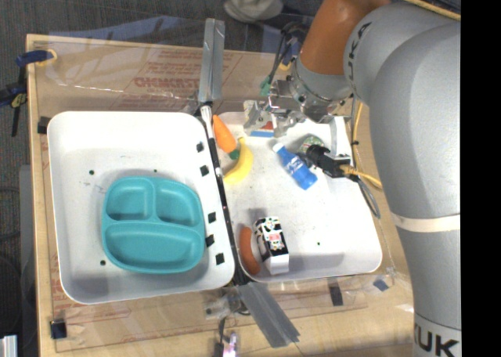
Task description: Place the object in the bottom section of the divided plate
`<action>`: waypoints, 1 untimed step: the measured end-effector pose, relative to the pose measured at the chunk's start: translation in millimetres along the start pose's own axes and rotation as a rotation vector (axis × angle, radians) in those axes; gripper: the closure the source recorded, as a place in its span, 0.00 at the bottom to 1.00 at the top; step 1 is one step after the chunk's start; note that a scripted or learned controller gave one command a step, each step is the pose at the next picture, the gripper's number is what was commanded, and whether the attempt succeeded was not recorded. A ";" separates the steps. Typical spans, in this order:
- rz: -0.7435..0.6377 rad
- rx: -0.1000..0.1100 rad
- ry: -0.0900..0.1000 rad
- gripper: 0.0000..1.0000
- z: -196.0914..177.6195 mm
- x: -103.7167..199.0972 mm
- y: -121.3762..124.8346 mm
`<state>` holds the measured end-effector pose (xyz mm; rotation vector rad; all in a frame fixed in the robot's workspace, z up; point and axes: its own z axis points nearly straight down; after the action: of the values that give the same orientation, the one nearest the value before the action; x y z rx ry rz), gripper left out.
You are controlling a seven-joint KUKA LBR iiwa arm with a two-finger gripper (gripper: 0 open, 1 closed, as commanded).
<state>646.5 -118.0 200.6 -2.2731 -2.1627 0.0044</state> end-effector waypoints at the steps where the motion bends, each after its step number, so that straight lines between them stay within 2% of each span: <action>1: -0.033 0.000 -0.001 1.00 9.8 42.1 -55.1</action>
<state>593.5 -73.2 191.1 -2.2370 -2.2009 0.0055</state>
